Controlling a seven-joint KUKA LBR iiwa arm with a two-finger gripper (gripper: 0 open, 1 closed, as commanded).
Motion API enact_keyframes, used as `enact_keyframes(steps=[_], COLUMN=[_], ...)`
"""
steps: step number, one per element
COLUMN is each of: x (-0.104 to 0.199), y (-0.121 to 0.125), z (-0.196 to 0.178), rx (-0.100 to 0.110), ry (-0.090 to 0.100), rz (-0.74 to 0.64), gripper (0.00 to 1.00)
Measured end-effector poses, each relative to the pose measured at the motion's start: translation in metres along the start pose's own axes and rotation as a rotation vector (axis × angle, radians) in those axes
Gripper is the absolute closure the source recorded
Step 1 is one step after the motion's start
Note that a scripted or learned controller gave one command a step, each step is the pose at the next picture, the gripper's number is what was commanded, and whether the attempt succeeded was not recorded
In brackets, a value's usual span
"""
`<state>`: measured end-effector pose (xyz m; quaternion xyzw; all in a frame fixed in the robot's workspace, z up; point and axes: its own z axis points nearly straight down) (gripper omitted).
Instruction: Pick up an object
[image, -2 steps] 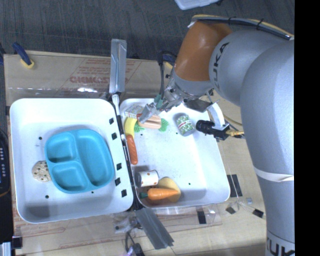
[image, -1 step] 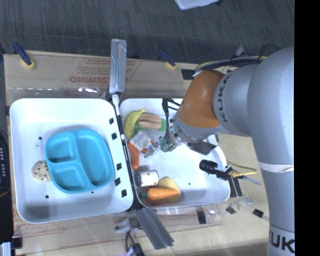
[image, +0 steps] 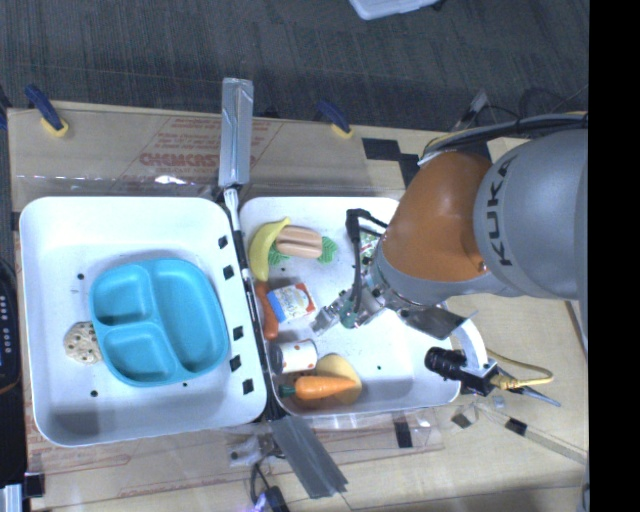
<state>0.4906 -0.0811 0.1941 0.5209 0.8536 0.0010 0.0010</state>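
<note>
The left bin (image: 40, 330) holds a blue tray (image: 160, 320) near its middle, with a cookie (image: 82, 343) lying just beside the tray's left edge; both sit apart from the arm's reach for now, so they look like bystanders to this pick. The right bin (image: 420, 385) carries the likely targets, crowded along its left wall: a banana (image: 262, 247) touching a hot dog (image: 300, 243) at the top, a small packet (image: 291, 302) below them, then a can (image: 297, 355), and a carrot (image: 322, 388) at the bottom. That clustering leaves the bin's middle bare, which gives the arm room to come down. The end effector (image: 345, 312) hangs low over that open floor, just right of the packet, probably lining up on it. Whether its fingers are apart or together I cannot tell; nothing visibly sits between them.
</note>
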Motion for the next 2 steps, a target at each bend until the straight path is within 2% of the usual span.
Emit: enact_keyframes(steps=[1,2], x=[-0.051,-0.073], y=[0.046,0.050], z=[0.090,0.092], rx=[-0.006,-0.015], ry=[-0.006,0.000], rz=[0.097,0.569], gripper=[1.00,1.00])
